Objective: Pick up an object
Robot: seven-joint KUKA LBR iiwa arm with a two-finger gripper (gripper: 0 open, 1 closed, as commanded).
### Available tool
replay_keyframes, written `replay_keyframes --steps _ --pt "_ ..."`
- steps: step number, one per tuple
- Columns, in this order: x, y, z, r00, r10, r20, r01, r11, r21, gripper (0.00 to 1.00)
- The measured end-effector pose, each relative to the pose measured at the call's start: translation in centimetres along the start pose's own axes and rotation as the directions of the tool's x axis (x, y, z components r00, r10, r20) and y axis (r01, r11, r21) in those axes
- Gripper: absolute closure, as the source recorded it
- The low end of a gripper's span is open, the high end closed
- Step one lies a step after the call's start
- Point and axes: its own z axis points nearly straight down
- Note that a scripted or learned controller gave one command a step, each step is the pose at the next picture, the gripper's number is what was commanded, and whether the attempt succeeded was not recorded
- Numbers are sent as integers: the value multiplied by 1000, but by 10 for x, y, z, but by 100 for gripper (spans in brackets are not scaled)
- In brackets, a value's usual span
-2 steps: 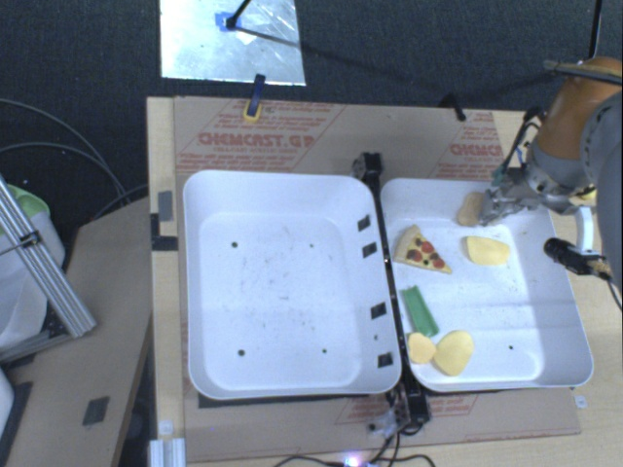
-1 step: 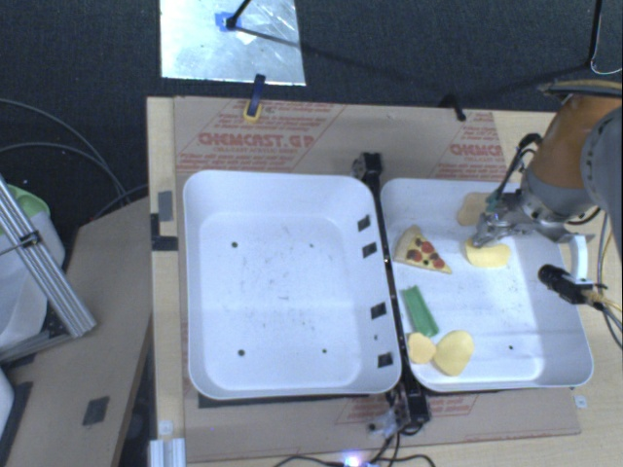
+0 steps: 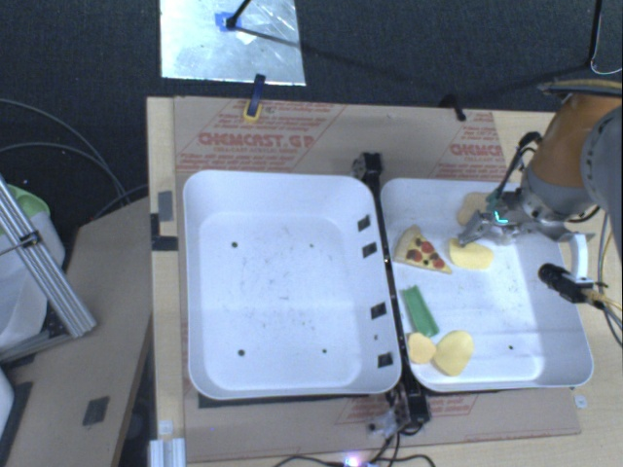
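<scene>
In the right bin (image 3: 545,358) lie a pizza slice (image 3: 421,251), a pale yellow piece (image 3: 472,257), a green stick (image 3: 420,309), and two yellow pieces (image 3: 454,351) near the front. Another pale piece (image 3: 472,205) sits at the back, partly hidden by the arm. My gripper (image 3: 476,232) hangs low over the right bin, just above the pale yellow piece and to the right of the pizza slice. Nothing shows between its tips.
The left bin (image 3: 282,290) stands beside the right one, with black clips (image 3: 375,280) along the shared wall. A silver sheet (image 3: 232,27) lies beyond the bench at the back. A metal frame (image 3: 39,270) stands at the left.
</scene>
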Motion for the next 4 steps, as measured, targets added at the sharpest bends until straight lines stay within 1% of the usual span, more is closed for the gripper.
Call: replay_keyframes --steps 1,4 --pt "-12 37 0 1000 -3 -3 3 1000 3 0" --pt "-12 37 0 1000 -3 -1 3 1000 4 0"
